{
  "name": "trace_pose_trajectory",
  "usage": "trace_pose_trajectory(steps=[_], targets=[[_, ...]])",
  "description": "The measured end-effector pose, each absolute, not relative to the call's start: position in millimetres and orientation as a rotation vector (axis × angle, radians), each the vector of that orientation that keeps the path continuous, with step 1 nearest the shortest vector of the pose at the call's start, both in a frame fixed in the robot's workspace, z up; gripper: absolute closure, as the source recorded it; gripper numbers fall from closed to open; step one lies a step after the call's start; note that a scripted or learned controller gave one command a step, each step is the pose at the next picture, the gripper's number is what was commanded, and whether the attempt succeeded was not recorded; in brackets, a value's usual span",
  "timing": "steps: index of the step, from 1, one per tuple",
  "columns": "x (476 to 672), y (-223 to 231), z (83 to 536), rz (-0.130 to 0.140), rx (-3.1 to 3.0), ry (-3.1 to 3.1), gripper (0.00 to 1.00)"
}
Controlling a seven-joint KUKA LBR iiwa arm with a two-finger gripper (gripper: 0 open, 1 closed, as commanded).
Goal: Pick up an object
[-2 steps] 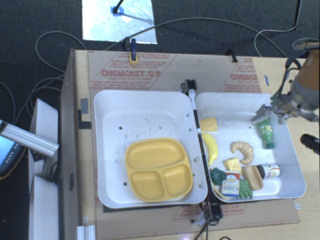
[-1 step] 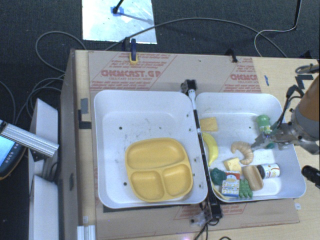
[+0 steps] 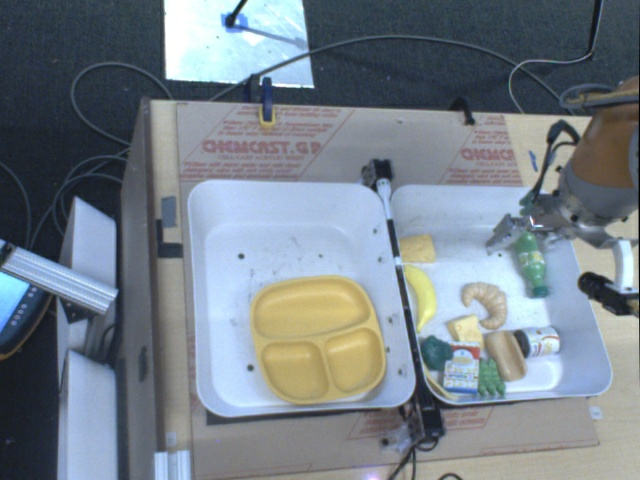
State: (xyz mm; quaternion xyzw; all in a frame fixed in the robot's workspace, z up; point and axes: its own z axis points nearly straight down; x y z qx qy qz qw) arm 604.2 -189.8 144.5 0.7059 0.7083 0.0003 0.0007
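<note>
My gripper (image 3: 513, 236) hangs over the far right part of the right bin (image 3: 590, 368), and its fingers look spread open with nothing between them. A green bottle (image 3: 531, 266) lies on the bin floor just below and right of the fingertips, its top close to the right finger; I cannot tell whether they touch. A croissant (image 3: 486, 303) lies in the middle of that bin. Near the divider are a banana (image 3: 421, 296) and a yellow block (image 3: 417, 249).
Along the right bin's front lie a cheese wedge (image 3: 462, 328), a bread roll (image 3: 506, 355), a small labelled bottle (image 3: 541, 343), a dark green piece (image 3: 436, 352) and a small carton (image 3: 460, 374). A yellow divided plate (image 3: 318, 340) sits in the left bin (image 3: 230, 228).
</note>
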Motion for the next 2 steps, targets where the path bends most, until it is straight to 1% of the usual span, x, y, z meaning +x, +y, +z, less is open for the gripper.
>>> trace_pose_trajectory(steps=[1,2], targets=[[583.6,-203.6,105.0,0.014,2.202,2.215,0.00],[644.7,-206.4,175.0,0.004,2.212,2.222,0.00]])
